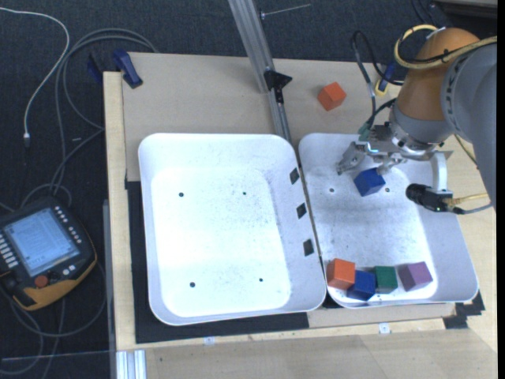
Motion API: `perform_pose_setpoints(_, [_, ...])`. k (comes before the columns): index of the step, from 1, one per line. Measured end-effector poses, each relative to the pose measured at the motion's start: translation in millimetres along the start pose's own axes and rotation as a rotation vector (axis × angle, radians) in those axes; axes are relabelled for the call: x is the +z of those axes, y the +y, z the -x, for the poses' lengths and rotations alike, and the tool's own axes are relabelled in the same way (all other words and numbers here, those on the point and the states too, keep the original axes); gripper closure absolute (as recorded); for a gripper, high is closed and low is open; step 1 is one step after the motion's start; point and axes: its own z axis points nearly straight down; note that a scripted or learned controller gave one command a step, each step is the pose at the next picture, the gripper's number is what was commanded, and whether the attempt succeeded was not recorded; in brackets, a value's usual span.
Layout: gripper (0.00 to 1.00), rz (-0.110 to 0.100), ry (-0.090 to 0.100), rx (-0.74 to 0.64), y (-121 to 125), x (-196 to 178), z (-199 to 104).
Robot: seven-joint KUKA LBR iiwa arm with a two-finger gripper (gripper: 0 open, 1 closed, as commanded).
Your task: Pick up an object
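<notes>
While I hung over the right bin, this was how things stood:

Claw: my claw (369,161) was low over the far half of the right bin (442,251), its fingers spread on either side of a blue block.

Blue block: the blue block (368,182) sat just under my fingertips, tilted. I judged it was between my fingers, but whether they pinched it or it rested on the bin floor I could not tell.

Near edge of the right bin: four more blocks lay in a row there, an orange block (342,272), a second blue block (363,283), a green block (385,278) and a purple block (415,274), well apart from my claw.

Beyond the right bin: a lone orange block (332,95) lay on the bare bench, past the far rim.

Left bin: the left bin (221,227) lay beside the right bin.

Progress: I judged the reach done, the grip unproven, and the lift not yet made.
</notes>
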Motion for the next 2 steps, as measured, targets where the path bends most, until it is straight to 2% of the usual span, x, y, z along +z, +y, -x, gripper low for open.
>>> perform_pose_setpoints(1, [0.00,0.011,-0.003,-0.002,-4.7,7.3,4.7])
perform_pose_setpoints(2, [0.00,0.012,-0.006,-0.002,-8.7,6.7,1.6])
